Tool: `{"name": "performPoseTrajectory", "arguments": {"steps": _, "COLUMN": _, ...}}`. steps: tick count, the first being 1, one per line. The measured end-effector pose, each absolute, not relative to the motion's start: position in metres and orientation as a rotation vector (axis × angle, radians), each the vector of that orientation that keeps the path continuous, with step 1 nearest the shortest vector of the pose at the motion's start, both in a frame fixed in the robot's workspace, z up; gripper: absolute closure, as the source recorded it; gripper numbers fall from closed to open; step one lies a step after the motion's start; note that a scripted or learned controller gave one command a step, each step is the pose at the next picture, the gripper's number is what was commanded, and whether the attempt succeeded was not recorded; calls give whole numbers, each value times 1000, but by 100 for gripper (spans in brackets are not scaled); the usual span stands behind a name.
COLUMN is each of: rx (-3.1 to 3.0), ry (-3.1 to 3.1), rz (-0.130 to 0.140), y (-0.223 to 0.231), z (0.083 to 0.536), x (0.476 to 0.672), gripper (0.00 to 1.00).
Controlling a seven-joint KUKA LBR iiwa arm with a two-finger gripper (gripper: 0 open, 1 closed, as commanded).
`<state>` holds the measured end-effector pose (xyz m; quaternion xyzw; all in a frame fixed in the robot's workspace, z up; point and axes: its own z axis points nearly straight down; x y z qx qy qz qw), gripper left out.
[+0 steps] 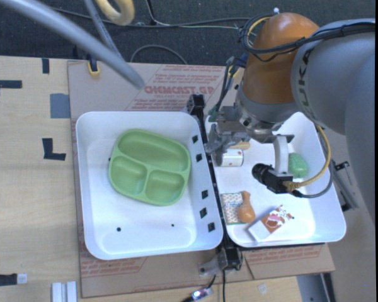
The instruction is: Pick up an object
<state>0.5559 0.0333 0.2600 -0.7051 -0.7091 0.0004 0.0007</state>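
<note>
One small white block (pixel 232 159) lies in the right bin (pixel 324 222), touching or directly under the pincer (pixel 223 145) near the divider; whether the pincer is wide or narrow I cannot tell

Bins: the left bin (pixel 91 187) and right bin (pixel 324 216) look like smooth white plastic, faintly glossy.
Tray: green divided tray (pixel 150 167), matt plastic.
Arm: grey casing (pixel 340 74) smooth; orange band (pixel 274 55) glossy, catching light.
Table: pale wood-look top (pixel 25 187); brown printed cardboard (pixel 170 83) at 12 o'clock.
</note>
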Motion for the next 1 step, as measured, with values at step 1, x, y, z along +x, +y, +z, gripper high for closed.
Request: {"name": "performPoseTrajectory", "arguments": {"steps": 1, "rx": -2214, "ry": -2227, "rz": 1, "y": 81, "z": 253, "x": 583, "gripper": 100}}
